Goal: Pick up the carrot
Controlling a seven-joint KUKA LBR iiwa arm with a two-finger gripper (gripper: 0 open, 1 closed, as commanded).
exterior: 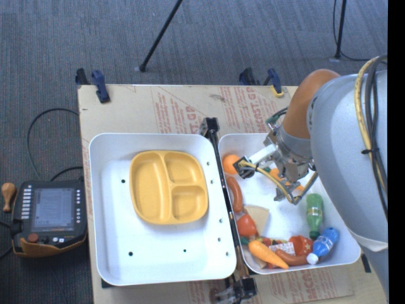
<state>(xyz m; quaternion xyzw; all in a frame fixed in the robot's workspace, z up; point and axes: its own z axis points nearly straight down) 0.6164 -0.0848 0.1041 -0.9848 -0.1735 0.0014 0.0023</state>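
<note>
The carrot [268, 254] is orange and tapered. It lies near the front edge of the right bin [345, 258], pointing to the right, beside a red pepper-like toy [296, 245]. My gripper [288, 175] hangs over the upper middle of the same bin, well behind the carrot and apart from it. Cables and the wrist hide its tips.
The right bin also holds an orange ball [230, 163], a sausage [235, 194], a tomato [247, 224], a beige slice [259, 214], a green bottle [314, 211] and a blue bottle [324, 244]. A yellow divided plate [169, 185] sits in the left bin [107, 233].
</note>
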